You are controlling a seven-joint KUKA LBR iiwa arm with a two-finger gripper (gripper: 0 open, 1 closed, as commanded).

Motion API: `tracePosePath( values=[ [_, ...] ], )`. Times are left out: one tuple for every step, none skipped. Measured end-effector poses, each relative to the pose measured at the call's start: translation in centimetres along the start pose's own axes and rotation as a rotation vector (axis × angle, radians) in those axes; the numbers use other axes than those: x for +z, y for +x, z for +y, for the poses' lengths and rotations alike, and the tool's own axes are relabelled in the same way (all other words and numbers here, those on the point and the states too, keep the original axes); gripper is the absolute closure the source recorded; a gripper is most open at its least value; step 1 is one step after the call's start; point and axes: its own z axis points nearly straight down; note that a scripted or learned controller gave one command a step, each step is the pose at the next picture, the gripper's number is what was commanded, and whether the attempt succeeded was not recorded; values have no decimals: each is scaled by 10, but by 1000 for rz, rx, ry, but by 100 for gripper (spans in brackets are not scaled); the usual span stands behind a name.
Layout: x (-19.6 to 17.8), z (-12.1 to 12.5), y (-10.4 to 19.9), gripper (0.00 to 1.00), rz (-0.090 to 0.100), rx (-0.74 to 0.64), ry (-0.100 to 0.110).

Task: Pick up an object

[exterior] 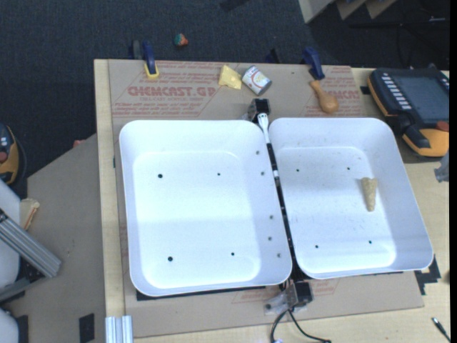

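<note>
Dark carpet surrounds a bench topped with a brown protective sheet, and on it two shallow white bins sit side by side, touching along their inner edges.

In the camera view, the left bin has nothing loose on its floor apart from a few dark dots. The right bin, on the side the arm reaches in from, holds a small tan piece lying flat towards its right wall. It is the one thing in the bins that the task could take. Nothing grips it, so we judge the pick as not yet begun: the approach, the closing and the lift are all left to do. We cannot tell whether the gripper is open or closed (so we cannot place things relative to it either).

Behind the bins a yellow scrap, a small white box and a wooden pear-shaped piece lie on the sheet, and two blue clamps hold its far edge.

As for writing, the sheet carries "CHEMCAST G P" in faded red, repeated in rows. The print on the white box is too small to read. A control pendant rests at the right.
</note>
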Motion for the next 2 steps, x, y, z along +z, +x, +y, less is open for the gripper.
tracePosePath(
  values=[
    [-64, 1, 0, 100, -1, -1, -3],
    [40, 44, 49, 100, 9, -5, 15]
  ],
)
